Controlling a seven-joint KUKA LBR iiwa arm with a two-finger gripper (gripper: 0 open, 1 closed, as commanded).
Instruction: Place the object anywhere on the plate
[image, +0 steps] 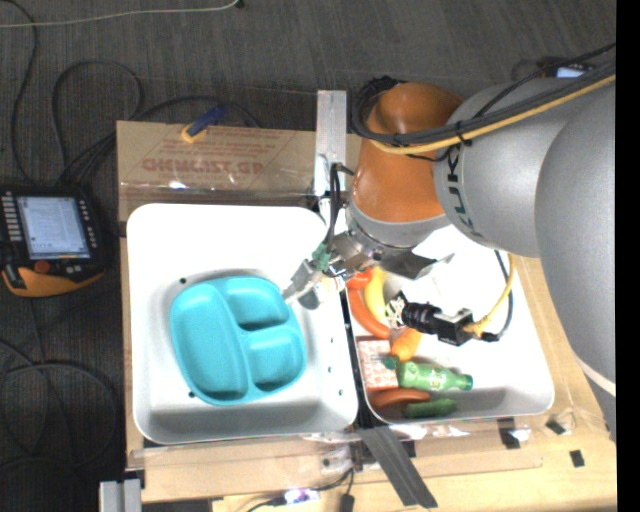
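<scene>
Turquoise plastic marks the goal: a plate (237, 338) with three compartments lies in the left bin (150, 240), its long axis running roughly from upper right to lower left. The gripper (312, 283) hangs at the dividing wall between the two bins, just off the plate's upper right corner and over the left bin's bare white floor. Whether it is spread or pressed together cannot be told from this slant, and nothing can be made out between its tips, so I would not call anything held.

Which object the task means is unclear. The likely candidates crowd the near-left part of the right bin (520, 400): a green bottle (433, 379) lying on its side with its long axis running left to right, an orange curved piece (368, 305) just beneath the wrist, a small red-and-white packet (374, 364), and a dark green item (428, 408) at the near rim. These lie to the right of the gripper and toward the near edge, on the far side of the wall from the plate.

In my judgement the coming move turns on that wall: the plate lies down and left of the gripper, the pile down and right.

The desk carries a brown cardboard sheet (215, 160) behind the bins. A handheld pendant (45, 235) rests on the dark carpeted floor (60, 90) to the left, among cables.
</scene>
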